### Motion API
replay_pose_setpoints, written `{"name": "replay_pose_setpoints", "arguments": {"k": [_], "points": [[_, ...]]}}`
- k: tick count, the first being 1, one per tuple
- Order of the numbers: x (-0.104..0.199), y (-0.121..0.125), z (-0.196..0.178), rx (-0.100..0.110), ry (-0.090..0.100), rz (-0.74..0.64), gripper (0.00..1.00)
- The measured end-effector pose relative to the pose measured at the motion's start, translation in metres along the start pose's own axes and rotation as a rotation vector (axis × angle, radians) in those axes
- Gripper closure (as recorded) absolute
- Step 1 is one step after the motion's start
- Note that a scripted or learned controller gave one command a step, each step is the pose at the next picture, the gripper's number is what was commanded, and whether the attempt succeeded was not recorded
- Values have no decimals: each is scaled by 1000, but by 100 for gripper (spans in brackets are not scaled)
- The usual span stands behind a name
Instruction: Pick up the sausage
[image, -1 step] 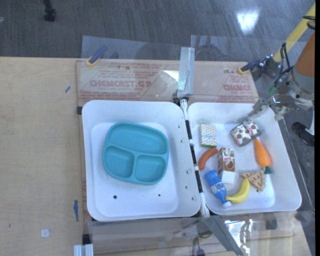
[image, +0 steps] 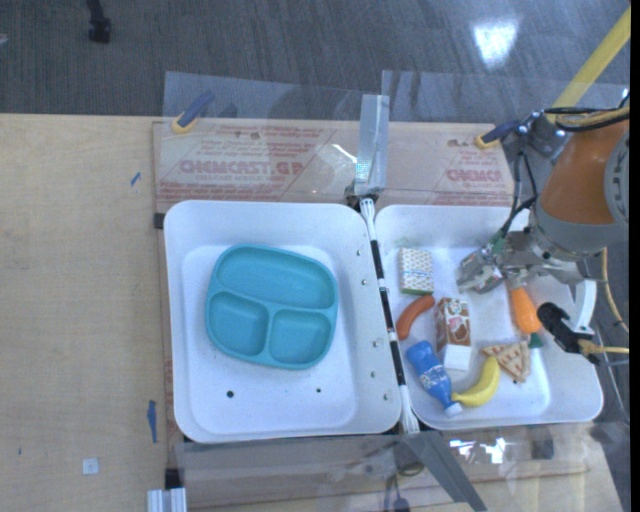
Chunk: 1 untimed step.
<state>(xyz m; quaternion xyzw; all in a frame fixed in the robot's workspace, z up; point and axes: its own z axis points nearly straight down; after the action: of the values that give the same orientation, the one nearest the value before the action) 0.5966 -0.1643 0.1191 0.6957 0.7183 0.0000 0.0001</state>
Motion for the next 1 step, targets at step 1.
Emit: {"name": "replay_pose_setpoints", "arguments": {"k": [1], "points": [[75,-16,30,-7,1,7,0]]}}
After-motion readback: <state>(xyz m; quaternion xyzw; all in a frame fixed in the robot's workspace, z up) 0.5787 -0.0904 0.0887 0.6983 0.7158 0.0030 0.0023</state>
